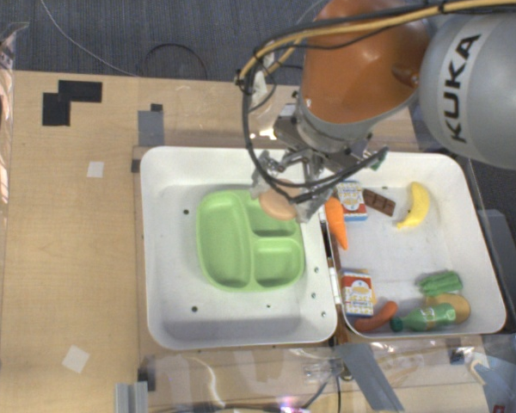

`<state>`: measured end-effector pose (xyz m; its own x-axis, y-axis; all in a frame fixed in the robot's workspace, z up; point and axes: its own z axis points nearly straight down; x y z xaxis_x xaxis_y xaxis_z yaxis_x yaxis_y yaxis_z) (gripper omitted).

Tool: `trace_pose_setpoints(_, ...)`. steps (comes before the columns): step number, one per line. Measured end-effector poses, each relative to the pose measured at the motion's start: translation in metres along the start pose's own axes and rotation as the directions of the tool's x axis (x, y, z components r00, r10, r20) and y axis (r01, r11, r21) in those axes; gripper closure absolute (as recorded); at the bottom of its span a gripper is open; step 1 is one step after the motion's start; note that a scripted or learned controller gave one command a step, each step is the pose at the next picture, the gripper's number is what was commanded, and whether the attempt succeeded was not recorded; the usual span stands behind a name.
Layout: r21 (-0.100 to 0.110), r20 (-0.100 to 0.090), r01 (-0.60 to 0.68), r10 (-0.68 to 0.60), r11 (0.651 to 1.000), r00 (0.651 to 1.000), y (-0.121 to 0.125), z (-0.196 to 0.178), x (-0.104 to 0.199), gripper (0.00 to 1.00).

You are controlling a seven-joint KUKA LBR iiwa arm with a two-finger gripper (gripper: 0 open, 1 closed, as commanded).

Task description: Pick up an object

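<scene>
gripper (285,198) above green tray (241,252); tan object (277,206) at its tip

I take the divided tray (245,248) as my mark; it lies in the left bin (168,317). My gripper (285,198) hangs over its far right corner. Right of the tray, in the right bin (486,256), lie a carrot (335,222), then a carton (352,201), a chocolate bar (379,202) and a banana (415,206), farthest right
</scene>
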<state>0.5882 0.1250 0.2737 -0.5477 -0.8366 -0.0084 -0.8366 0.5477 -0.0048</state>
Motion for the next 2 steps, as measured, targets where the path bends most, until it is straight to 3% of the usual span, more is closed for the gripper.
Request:
trace_pose_setpoints(1,0.001,0.000,0.032,-0.032,0.999,0.999,-0.083,0.000,-0.023,1.00)
trace_pose_setpoints(2,0.003,0.002,-0.200,0.200,0.980,0.980,-0.097,0.015,-0.001,1.00)
